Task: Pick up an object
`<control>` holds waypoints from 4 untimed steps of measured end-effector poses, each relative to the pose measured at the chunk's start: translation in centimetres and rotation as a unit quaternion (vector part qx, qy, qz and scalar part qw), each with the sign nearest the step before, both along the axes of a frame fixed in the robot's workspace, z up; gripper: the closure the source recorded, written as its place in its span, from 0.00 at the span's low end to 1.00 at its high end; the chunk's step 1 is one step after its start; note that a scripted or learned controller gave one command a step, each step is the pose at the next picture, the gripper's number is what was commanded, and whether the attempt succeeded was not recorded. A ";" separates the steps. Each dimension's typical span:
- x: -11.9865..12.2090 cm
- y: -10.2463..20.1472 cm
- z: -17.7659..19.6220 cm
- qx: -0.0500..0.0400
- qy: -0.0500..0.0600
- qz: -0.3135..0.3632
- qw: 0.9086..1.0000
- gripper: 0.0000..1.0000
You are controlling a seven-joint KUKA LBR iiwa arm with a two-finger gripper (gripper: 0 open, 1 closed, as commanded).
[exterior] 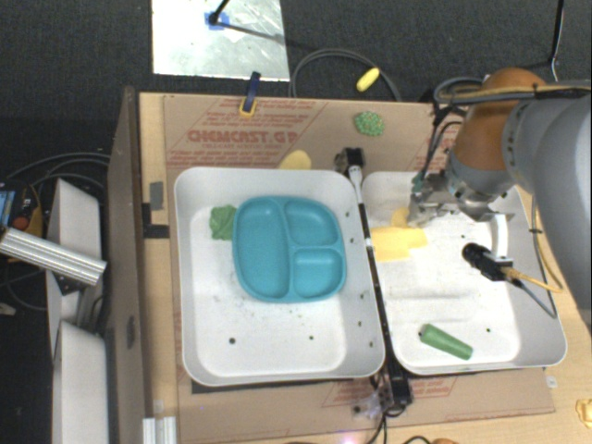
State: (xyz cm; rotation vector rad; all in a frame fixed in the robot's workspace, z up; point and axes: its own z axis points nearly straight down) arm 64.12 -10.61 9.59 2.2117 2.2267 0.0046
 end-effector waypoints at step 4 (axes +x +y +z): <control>-6.3 -1.3 -1.5 0.000 0.003 -0.001 1.000 0.00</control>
